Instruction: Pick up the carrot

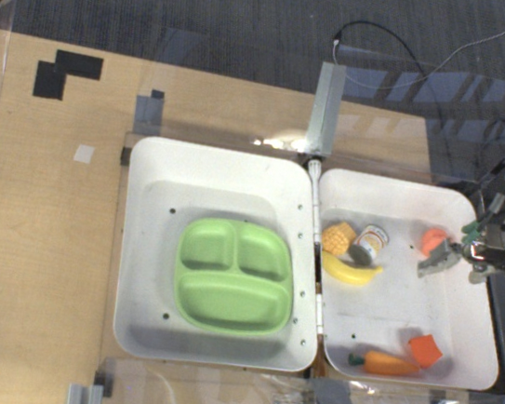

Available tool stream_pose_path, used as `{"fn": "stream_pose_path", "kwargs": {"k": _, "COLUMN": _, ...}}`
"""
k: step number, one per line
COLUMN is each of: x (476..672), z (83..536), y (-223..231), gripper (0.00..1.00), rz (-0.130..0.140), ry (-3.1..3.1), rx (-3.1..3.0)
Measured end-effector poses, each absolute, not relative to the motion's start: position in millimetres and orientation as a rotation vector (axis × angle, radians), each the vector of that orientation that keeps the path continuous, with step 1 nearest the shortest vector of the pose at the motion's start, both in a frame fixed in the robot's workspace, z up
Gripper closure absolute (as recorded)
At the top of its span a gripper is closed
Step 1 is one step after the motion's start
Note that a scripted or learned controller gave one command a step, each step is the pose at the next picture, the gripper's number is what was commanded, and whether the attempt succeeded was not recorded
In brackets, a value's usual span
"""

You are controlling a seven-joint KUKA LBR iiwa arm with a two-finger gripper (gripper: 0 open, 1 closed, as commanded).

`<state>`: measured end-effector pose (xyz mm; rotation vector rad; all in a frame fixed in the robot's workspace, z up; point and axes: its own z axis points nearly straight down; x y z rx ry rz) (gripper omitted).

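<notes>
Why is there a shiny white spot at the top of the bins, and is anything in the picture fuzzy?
In the camera view, the white spot is glare from a light overhead bouncing off the bench edge behind the left bin. Soft shadows lie around the green plate. The carrot is fairly sharp, while the gripper at the right looks a bit blurry.

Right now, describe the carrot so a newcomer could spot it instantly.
Look in the right-hand white bin, along its near edge. The carrot lies flat there, a long tapered orange piece with a dark green end pointing left. The orange block touching its right end is short and boxy, not tapered.
</notes>
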<state>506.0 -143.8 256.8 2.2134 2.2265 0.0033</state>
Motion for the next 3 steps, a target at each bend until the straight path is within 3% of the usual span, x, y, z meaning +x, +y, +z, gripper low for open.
{"fn": "stream_pose_path", "kwargs": {"k": 1, "x": 589.5, "z": 279, "y": -179, "gripper": 0.0, "rz": 0.005, "ry": 2.419, "rx": 1.994}}
{"fn": "stream_pose_path", "kwargs": {"k": 2, "x": 591.4, "z": 291, "y": -178, "gripper": 1.0, "rz": 0.012, "ry": 2.418, "rx": 1.987}}
{"fn": "stream_pose_path", "kwargs": {"k": 3, "x": 599.3, "z": 194, "y": -149, "gripper": 1.0, "rz": 0.004, "ry": 2.355, "rx": 2.074}}
